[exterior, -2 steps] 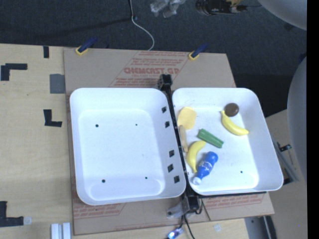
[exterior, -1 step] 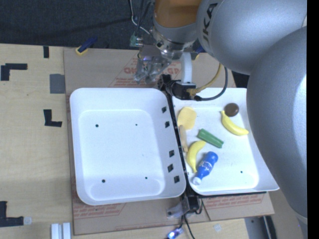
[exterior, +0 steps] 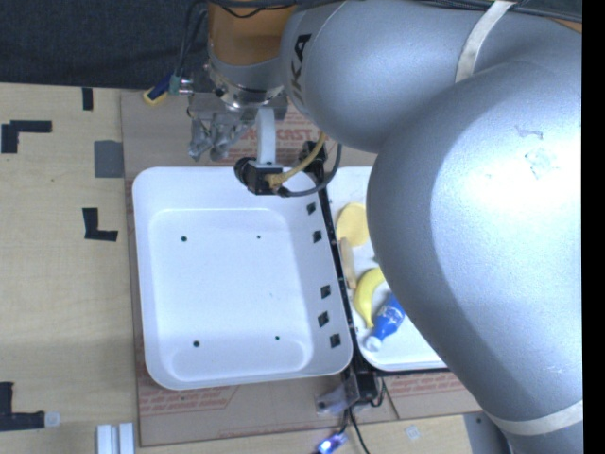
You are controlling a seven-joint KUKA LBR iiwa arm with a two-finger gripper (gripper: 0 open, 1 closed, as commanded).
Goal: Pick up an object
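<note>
Two yellow pieces [exterior: 353,225] and a blue-and-white item [exterior: 386,324] lie along the left wall of the right bin [exterior: 406,356], partly hidden by the arm [exterior: 473,206]. The end effector [exterior: 216,138] hangs over the far rim of the left bin [exterior: 151,253]; I cannot tell whether it is open or closed. Lowering here would probably strike the rim or grab nothing. The worktop [exterior: 57,282] is pale board with black tape marks.

Pale wooden bench [exterior: 57,282] with black tape marks [exterior: 95,225] at nine o'clock, dark backdrop [exterior: 95,17] at twelve, brown cardboard sheet [exterior: 189,410] at six.
</note>
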